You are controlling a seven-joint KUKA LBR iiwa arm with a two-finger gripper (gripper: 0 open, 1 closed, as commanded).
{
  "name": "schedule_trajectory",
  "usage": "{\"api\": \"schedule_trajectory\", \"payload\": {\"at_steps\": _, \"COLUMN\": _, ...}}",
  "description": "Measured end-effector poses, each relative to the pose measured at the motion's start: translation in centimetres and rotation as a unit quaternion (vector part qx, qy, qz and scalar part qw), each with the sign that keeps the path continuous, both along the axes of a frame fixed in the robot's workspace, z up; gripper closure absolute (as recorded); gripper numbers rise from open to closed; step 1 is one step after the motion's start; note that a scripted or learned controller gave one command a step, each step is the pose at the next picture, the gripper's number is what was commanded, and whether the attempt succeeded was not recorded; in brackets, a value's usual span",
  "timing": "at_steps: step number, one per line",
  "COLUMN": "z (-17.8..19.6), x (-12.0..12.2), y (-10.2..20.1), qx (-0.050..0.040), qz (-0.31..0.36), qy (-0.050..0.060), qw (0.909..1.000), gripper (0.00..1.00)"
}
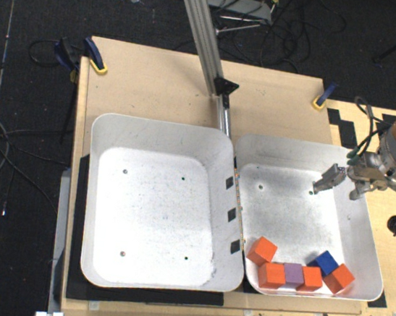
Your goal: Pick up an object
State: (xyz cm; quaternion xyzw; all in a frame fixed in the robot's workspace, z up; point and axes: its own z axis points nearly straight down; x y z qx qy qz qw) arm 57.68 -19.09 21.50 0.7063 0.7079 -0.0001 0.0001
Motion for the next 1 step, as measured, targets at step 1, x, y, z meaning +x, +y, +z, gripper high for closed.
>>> {"api": "schedule_trajectory", "payload": {"at_steps": 1, "z": -2.71, "x": 0.99, "y": -1.54, "qx": -0.0005, "qz": -0.002, "qy": 0.001, "qw": 1.0, "gripper": 0.0}}
